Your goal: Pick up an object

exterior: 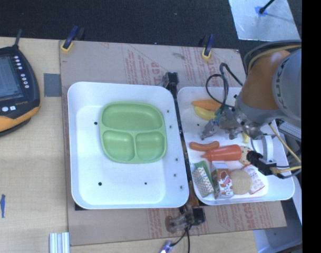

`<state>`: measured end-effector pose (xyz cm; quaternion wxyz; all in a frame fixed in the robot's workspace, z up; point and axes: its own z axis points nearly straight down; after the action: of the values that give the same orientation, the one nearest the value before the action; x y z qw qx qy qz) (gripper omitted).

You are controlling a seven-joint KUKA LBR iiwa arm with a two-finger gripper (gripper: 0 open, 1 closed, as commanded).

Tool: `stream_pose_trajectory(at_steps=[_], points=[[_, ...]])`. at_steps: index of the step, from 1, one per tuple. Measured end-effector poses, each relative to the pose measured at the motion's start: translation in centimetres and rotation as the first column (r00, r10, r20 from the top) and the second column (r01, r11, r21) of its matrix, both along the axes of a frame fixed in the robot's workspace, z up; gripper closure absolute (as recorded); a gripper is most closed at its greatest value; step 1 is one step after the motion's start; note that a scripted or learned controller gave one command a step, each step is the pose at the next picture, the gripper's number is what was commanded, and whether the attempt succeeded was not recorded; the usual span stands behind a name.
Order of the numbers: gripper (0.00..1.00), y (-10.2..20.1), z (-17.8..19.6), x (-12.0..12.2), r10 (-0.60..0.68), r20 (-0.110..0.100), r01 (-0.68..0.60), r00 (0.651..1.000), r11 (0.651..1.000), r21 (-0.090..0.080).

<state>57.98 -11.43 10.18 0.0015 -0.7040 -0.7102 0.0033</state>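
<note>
From the overhead camera view we see two shallow white bins side by side in the middle of the frame, lying on a brown cardboard sheet over a wooden bench. The left bin [123, 194] carries a green divided plate [133, 132] in its upper half, with one wide compartment at the top and two smaller ones below.

The right bin [279, 194] is crowded. Near its upper left lie a yellow piece [202, 112] and an orange piece [206, 104], touching each other. Lower, toward the middle of the bin, we find a red-orange sausage-like piece [203, 146] and just below it a larger orange carrot-shaped toy [223, 153]. Along the bin's lower edge sit a green packet [202, 179], a small red-and-white carton [223, 183] and a round tan bun-like item [240, 182], close together.

The arm [268, 83] comes in from the right of the frame, its orange band above the right bin's upper right part. Its gripper [219, 127] hangs low over the bin, between the yellow piece above and the carrot-shaped toy below. We cannot tell how the gripper stands, nor whether it grasps anything, since dark cables and metal parts crowd that spot.

At the far left of the frame a black and orange handheld controller [11, 91] rests on the bench.
</note>
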Motion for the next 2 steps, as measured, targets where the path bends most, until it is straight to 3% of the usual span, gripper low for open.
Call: stream_pose_trajectory(at_steps=[1, 2], points=[[0.0, 1.45, -0.98, 7.2, -0.006, 0.004, 0.006, 1.0, 1.0, 0.003], [0.0, 0.66, -0.97, 7.65, -0.005, 0.005, 0.005, 1.0, 1.0, 0.003]])
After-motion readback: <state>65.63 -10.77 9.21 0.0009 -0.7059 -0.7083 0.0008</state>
